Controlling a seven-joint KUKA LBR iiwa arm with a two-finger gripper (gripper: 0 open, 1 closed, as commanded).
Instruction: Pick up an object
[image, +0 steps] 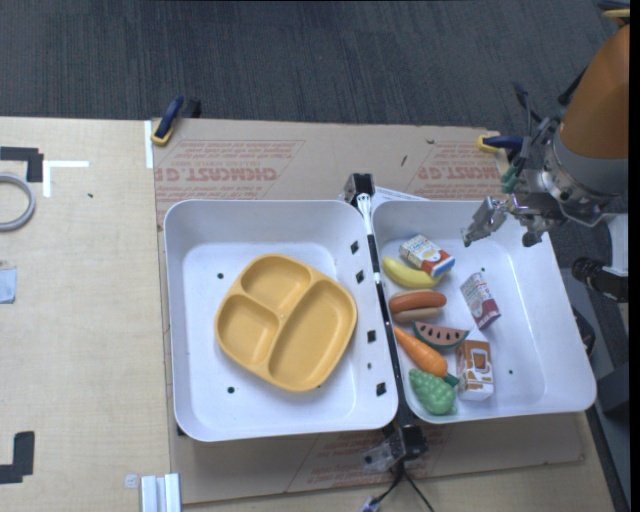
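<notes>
Red print on the cardboard sheet (270, 165) under the bins appears upside down; on the left patch it looks like "CHEMCAST GP", and a second red patch (455, 172) to the right repeats similar wording, partly hidden. Printing on the small cartons (425, 255) in the right bin is too small to read.

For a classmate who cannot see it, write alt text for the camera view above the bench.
A grey and orange robot arm holds its gripper above the far edge of the right bin, which contains toy food: a banana, sausage, carrot, watermelon slice and small cartons. The left bin holds a yellow divided plate.
</notes>
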